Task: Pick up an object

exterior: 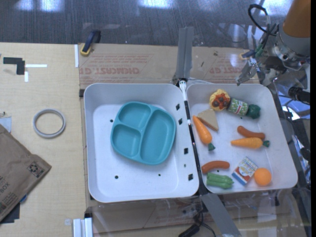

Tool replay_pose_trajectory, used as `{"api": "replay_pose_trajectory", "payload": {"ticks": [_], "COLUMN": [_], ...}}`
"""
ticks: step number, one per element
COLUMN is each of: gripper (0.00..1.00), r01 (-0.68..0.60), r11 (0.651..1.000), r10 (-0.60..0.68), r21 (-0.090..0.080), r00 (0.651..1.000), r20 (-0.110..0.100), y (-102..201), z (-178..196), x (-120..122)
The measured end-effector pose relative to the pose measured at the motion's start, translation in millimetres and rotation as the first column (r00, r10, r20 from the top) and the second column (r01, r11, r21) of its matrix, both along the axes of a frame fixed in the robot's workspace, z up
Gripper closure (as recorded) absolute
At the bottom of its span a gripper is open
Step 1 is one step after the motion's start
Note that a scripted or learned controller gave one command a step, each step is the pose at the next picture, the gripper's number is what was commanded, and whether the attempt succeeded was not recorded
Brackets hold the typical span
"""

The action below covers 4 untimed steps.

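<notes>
Glossy white bins (94,147), teal divided plate (143,132)

A single fixed camera was mounted above the bench (39,83) and looked down at a slant. It framed both white bins: the left bin (94,142) sat centrally and the right bin (276,112) toward the right edge. The arm (296,19) entered at upper right.

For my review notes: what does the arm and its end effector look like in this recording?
The arm shows an orange band over a grey wrist section. Black cables loop beside it. The end effector below is a small metallic grey assembly with thin wiring and a bit of blue near its top.
</notes>
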State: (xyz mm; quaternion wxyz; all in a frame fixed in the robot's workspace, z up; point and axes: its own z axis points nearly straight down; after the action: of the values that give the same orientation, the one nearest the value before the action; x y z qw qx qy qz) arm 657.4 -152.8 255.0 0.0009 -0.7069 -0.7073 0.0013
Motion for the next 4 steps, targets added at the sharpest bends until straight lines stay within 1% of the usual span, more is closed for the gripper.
{"api": "replay_pose_trajectory", "payload": {"ticks": [1,2,3,4], "gripper": [1.0,1.0,1.0,1.0], "r01": [-0.003,-0.286,-0.23,0.108], "r11": [1.0,0.958,0.973,0.994], "r10": [0.003,0.286,0.23,-0.108], "r21": [-0.002,0.0,-0.002,-0.001], "r00": [1.0,0.958,0.973,0.994], "r20": [-0.001,0.002,0.005,0.005], "y": [-0.4,26.3,-36.8,-69.9], "z": [8.0,-96.8,-139.1,-105.9], "x": [0.5,1.5,-12.5,-30.5]}}
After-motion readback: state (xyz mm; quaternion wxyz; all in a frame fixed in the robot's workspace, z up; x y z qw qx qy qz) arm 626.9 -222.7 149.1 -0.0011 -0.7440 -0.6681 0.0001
